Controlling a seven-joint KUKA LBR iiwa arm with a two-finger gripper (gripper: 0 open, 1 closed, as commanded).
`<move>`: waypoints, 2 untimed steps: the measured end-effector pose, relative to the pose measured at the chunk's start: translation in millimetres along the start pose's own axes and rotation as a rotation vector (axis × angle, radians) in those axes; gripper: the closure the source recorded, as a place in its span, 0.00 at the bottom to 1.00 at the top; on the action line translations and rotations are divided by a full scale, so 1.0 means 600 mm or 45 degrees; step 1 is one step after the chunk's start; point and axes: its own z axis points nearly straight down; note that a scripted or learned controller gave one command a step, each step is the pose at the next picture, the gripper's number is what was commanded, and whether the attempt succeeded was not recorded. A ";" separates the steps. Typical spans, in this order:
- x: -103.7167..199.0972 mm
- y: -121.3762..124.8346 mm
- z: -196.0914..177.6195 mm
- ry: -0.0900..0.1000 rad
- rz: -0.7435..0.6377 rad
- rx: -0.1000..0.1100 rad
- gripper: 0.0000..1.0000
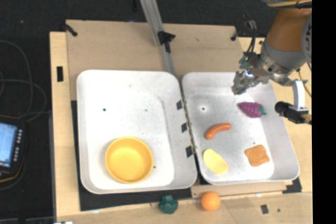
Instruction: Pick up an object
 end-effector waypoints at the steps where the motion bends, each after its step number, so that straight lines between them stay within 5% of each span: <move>1: -0.002 0.002 -0.048 0.001 -0.001 0.005 1.00; 2: 0.077 0.016 -0.041 0.002 -0.004 0.010 1.00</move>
